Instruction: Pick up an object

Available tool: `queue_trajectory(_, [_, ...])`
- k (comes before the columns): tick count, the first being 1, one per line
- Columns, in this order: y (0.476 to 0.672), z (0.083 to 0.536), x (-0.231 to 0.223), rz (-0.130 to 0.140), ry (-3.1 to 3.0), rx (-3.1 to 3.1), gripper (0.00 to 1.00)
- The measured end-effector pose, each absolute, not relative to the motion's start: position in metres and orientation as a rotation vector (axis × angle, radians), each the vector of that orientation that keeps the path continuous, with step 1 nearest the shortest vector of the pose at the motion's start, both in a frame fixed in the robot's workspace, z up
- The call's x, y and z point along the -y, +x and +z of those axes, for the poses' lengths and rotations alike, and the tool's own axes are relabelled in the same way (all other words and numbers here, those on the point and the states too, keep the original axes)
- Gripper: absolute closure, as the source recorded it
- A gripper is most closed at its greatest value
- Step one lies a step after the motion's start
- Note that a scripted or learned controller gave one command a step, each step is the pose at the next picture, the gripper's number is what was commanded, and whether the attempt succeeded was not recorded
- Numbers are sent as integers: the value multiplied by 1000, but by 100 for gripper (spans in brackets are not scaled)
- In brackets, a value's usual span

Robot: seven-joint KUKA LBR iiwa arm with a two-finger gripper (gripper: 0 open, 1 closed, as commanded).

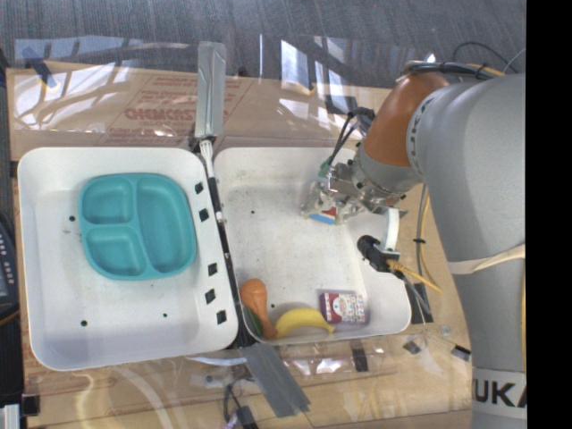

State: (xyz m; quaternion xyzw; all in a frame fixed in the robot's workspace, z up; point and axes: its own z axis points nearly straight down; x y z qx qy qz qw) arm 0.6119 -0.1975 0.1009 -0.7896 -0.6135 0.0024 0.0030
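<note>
White plastic bins sit side by side on the worktop [134,105], which is covered with clear sheeting. Left bin [45,266]: holds one teal divided plate [138,224], lying flat near the bin's centre, its long axis running roughly 11 to 5 o'clock, with two small compartments on the 9 o'clock side and one long compartment on the 3 o'clock side.

Right bin [286,239]: three items are grouped along its 6 o'clock wall. An orange carrot-like piece [256,300] lies in the 7 o'clock corner, long axis 11 to 5 o'clock, rounded end at 11. Yellow banana [302,322] lies just beside it at 3 o'clock, long axis near 9 to 3, ends curving downward, its left end touching or nearly touching the carrot piece. A small red and white carton [343,307] lies flat just at 2 o'clock of the banana, against or near the bin's right wall.

Tool [329,206] is low over the right bin's 1 o'clock quarter, well apart from the three grouped items. A small red and blue item [325,214] shows at its tip; whether the tool is grasping it or released cannot be told. The grey arm [465,177], with its orange band [398,123], covers the bin's 3 o'clock rim.
</note>
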Motion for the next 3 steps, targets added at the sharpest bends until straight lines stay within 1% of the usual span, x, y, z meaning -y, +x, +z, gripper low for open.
queue_trajectory(1, [553,153,198,6,-2652,1675,100])
queue_trajectory(2, [595,92,198,1,-2638,1709,100])
queue_trajectory(3, [630,228,176,-1,-2450,1968,100])
